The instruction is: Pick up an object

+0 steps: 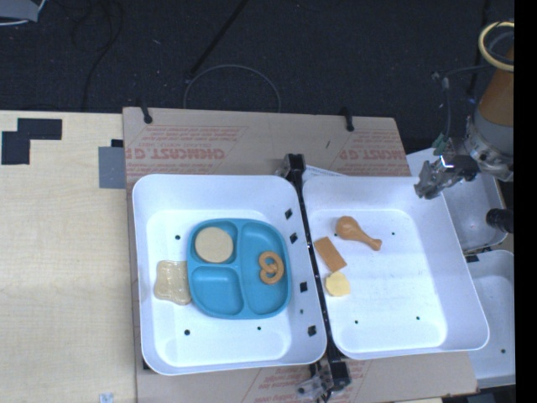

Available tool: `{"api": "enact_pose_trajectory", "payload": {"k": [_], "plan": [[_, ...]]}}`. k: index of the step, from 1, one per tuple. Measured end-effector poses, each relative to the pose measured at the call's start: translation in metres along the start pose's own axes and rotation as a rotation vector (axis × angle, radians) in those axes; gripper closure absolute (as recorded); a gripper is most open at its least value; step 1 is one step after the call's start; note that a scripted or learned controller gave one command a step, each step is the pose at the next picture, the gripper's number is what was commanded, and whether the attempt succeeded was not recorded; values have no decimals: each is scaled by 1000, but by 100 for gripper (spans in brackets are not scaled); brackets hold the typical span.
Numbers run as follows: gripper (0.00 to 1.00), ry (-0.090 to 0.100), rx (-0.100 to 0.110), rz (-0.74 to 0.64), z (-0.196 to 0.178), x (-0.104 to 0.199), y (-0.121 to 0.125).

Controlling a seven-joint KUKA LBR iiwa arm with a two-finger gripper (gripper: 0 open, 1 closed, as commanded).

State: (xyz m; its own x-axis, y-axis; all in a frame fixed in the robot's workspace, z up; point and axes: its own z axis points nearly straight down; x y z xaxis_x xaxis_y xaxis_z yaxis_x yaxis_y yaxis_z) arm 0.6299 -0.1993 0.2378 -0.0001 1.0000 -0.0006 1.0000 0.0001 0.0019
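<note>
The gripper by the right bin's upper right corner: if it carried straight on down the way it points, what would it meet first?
Probably the right bin's rim or bare floor near that corner. The gripper sits well clear of the drumstick; depth is unclear.

Grey arm (491, 145), orange band, metal claw (430, 179).

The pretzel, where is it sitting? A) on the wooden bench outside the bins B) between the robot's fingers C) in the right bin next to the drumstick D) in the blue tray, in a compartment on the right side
D: the pretzel lies inside the blue tray in the left bin, in a right-hand compartment, across from the round cracker at the tray's upper left.
</note>
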Motion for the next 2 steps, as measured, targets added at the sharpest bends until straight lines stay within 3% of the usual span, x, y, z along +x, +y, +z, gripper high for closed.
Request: {"api": "enact_pose_trajectory", "payload": {"k": [2], "plan": [[100,3,6,-4,22,112,-6]]}}
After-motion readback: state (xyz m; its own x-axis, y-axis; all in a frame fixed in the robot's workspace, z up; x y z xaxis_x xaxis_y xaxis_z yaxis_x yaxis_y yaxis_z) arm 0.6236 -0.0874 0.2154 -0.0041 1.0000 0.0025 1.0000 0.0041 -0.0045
